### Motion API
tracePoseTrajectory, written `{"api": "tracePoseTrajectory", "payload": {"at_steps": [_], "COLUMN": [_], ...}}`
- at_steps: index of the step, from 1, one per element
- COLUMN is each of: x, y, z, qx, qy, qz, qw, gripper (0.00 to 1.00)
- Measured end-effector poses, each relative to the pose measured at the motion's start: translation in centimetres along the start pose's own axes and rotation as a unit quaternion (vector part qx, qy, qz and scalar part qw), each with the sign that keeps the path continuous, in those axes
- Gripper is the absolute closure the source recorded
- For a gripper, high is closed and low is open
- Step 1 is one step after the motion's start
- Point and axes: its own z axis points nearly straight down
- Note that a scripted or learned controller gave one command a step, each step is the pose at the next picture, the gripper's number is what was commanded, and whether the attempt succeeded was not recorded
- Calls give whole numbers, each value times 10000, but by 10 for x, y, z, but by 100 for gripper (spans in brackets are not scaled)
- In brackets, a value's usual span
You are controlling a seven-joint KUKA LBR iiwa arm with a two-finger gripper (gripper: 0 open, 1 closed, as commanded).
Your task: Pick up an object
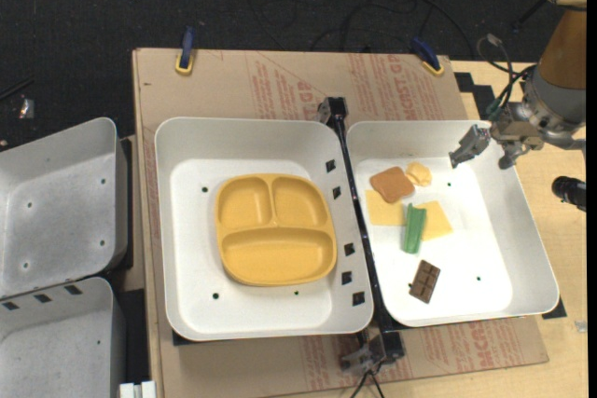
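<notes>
1. The tabletop (252, 79), covered by brown cardboard, carries two shallow white bins side by side: the left bin (177, 200) and the right bin (508, 256).
2. A yellow divided plate (276, 230) lies in the middle of the left bin, its two small compartments toward 12 o'clock.
3. The right bin holds a cluster of play-food toward its 10 o'clock part: a brown bread-like piece (392, 185), a small yellow piece (419, 173) just at its 2 o'clock, two flat yellow slices (382, 210) beneath, and a green stick (412, 228) lying across them.
4. A dark chocolate bar (425, 281) lies apart at the cluster's 6 o'clock.
5. The claw (487, 148) hangs over the right bin's 1 o'clock corner, fingers spread apart, nothing between them, well clear of the food.
6. Blue-and-yellow clamps (186, 53) grip the cardboard's 12 o'clock edge.
</notes>
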Motion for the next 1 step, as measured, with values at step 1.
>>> {"api": "tracePoseTrajectory", "payload": {"at_steps": [1], "x": [1], "y": [3], "z": [-8], "qx": [-65], "qy": [-14], "qz": [-15], "qw": [10000], "gripper": [0]}}
